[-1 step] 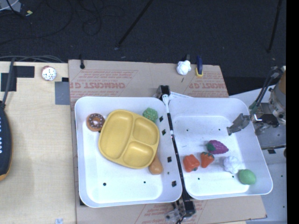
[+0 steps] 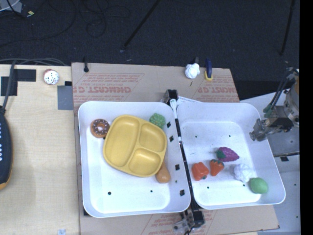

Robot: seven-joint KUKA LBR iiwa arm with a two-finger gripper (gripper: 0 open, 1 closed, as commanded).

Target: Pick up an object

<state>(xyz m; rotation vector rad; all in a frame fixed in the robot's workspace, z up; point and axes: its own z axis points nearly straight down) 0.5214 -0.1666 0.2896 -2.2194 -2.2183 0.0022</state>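
Note:
In the right bin [image 2: 230, 207] lie a purple grape bunch [image 2: 227, 154], a red pepper [image 2: 199, 171], a small red-orange strawberry [image 2: 216, 167], a white crumpled piece [image 2: 242, 172] and a green lime [image 2: 258, 185]. The left bin [image 2: 127, 204] holds a yellow divided plate [image 2: 136, 145], a chocolate donut [image 2: 100, 128], a green leafy piece [image 2: 157, 120] and an orange piece [image 2: 163, 175]. My gripper [image 2: 260, 131] hangs at the right bin's right rim, to the right of and above the grapes, apart from every object.
Cardboard [image 2: 122, 84] lies under both bins. Behind them sit a white ball [image 2: 192, 71] and a blue-and-yellow item [image 2: 209, 70]. A spotted ball [image 2: 51, 77] rests on the wooden bench at the far left, and a dark object [image 2: 4, 151] lies at the left edge.

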